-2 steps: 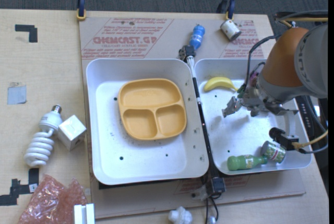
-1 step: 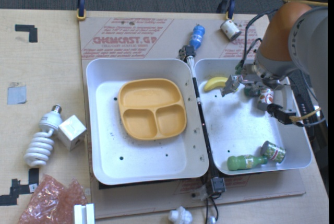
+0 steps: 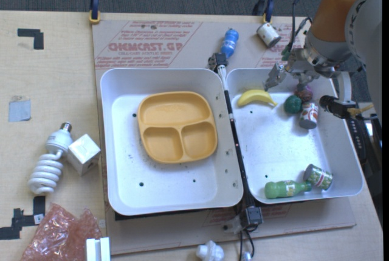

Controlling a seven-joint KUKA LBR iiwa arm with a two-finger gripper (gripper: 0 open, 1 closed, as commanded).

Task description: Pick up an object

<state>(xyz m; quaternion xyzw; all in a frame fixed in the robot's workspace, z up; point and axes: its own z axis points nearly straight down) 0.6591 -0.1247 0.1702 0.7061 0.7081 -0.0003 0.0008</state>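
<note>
although the grey two-finger gripper [image 3: 285, 71] hangs over the far edge of the right-hand shallow white bin [image 3: 340, 187], its metal parts blur together there and i cannot tell how the jaws stand, nor is anything visibly between them. the arm's orange band [image 3: 334, 7] sits above it at the right. nearest the tool lies a curved yellow plastic banana [image 3: 256, 97], just below and to its left on the bin floor, lying flat and apart from other items, which likely makes it the easiest pick. close to the right of the tool, a dark green round ball [image 3: 293, 104], a small purplish object [image 3: 304, 91] and a small red-and-white can [image 3: 309, 115] crowd together, so a descent there risks nudging neighbours. well apart, at the near wall, a green plastic bottle [image 3: 285, 189] lies on its side touching a small green-labelled can [image 3: 318, 177]; the wall would hinder a grasp. the left white bin [image 3: 115, 132] holds a yellow-orange divided plastic plate [image 3: 177, 126]. outside, on the bench, rest a white spiral bulb [image 3: 50, 162], a white cube [image 3: 84, 153] and a blue bottle [image 3: 230, 42].
</note>
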